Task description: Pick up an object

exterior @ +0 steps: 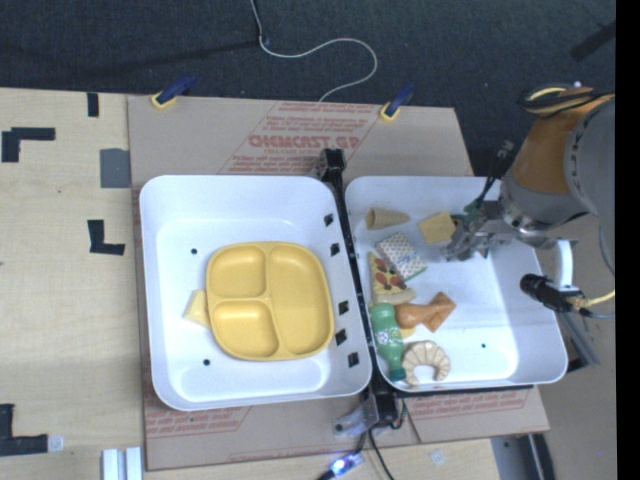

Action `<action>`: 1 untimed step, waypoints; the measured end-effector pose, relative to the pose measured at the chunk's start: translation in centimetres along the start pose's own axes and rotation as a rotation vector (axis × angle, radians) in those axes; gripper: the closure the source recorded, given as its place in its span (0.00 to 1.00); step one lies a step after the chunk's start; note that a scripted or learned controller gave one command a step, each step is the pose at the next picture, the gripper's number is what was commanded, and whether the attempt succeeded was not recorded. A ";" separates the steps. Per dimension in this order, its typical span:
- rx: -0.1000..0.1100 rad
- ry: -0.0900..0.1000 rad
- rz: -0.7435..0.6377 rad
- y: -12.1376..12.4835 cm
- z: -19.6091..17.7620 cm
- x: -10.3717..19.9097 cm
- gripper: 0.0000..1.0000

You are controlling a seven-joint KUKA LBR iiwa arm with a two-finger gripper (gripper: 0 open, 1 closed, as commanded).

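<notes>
My gripper (466, 240) reaches into the right bin (500, 363) from the right, low over its upper middle, beside a yellow cheese-like wedge (437, 228). Toy food lies along the bin's left side: a cone-shaped piece (385, 217), a speckled white piece (400, 251), a pizza slice (386, 277), an orange chicken leg (427, 313), a green bottle-shaped item (385, 331) and a croissant (428, 360). Nothing shows between the fingers.
The left bin (165, 268) holds a yellow divided plate (270, 301) with a pale yellow wedge (195, 309) tucked under its left edge. A black divider (345, 268) runs between the bins. Cardboard and a white cable (310, 48) lie behind.
</notes>
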State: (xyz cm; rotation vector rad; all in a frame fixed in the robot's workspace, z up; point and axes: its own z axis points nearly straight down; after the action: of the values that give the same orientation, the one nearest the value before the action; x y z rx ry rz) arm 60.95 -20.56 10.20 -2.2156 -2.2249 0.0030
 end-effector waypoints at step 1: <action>-0.004 0.000 0.003 -0.7 -4.9 -0.5 1.00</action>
State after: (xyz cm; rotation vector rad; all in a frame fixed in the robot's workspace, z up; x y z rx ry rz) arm 60.24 -21.05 15.15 -2.2212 -2.2241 -0.0015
